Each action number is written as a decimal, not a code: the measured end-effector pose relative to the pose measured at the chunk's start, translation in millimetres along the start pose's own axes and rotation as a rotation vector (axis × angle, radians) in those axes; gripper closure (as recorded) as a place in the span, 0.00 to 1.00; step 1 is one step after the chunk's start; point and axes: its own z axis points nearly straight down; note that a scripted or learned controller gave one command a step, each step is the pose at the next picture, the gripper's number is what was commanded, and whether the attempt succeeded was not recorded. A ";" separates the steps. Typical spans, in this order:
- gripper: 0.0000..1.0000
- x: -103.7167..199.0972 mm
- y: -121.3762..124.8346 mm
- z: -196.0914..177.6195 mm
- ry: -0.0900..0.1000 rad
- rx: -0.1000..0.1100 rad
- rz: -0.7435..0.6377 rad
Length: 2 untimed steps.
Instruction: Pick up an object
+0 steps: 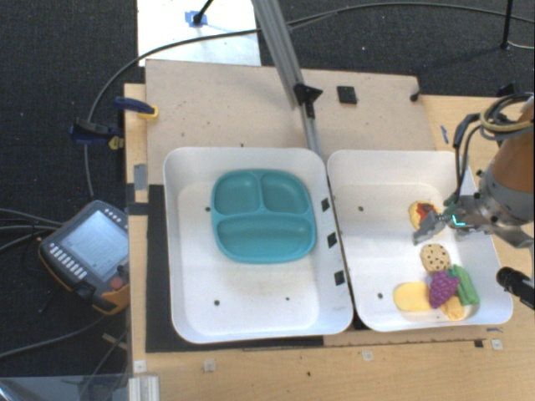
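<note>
The right bin (368, 182) holds several toy foods near its right and front side: a yellow-and-red piece (417, 214), a round cookie (435, 257), a purple grape bunch (443, 287), a yellow lemon-like piece (410, 297) and a green piece (465, 284). My gripper (431, 224) reaches in from the right and hovers over the yellow-and-red piece, just above the cookie. Nothing is visibly held between its fingers.
The left bin (192, 307) holds a teal divided plate (263, 215). A grey pole (280, 44) slants across the back of the bench. A teach pendant (88, 253) lies off the bench at the left, with cables around it.
</note>
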 end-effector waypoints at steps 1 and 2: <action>0.00 0.0 0.3 -0.5 0.000 -0.001 0.000; 0.00 5.5 3.5 42.9 0.000 0.002 0.002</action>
